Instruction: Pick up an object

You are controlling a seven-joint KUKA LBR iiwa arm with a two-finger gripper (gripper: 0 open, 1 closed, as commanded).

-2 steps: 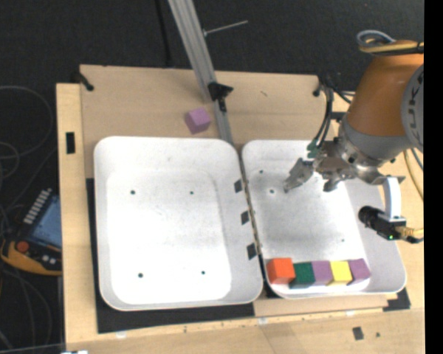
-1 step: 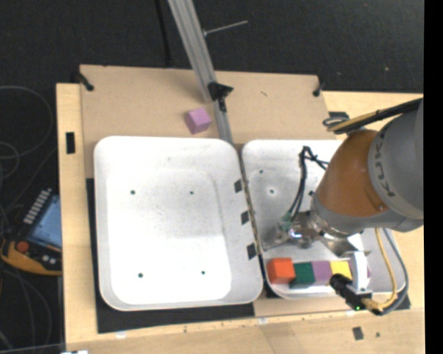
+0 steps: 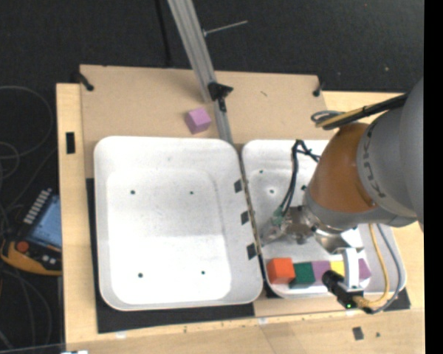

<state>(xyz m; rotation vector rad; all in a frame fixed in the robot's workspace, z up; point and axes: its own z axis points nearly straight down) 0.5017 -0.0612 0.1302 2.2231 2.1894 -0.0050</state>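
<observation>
The right bin [image 3: 269, 164] holds an orange block [image 3: 282, 270], a green block [image 3: 303, 273], a purple block [image 3: 321, 269] and a bit of yellow [image 3: 337, 268] along its near edge. My arm, grey with an orange band [image 3: 340, 172], covers most of this bin. The gripper [image 3: 280, 226] hangs low over the bin's left part, just behind the orange block. Its tips are lost in cables and shadow, and nothing shows between them.
The left bin [image 3: 170, 220] lies beside the right one, with black clips [image 3: 245, 216] along the shared rim. A small purple cube [image 3: 198, 120] sits on the bench behind the bins. A slanted metal pole [image 3: 199, 50] rises at the back.
</observation>
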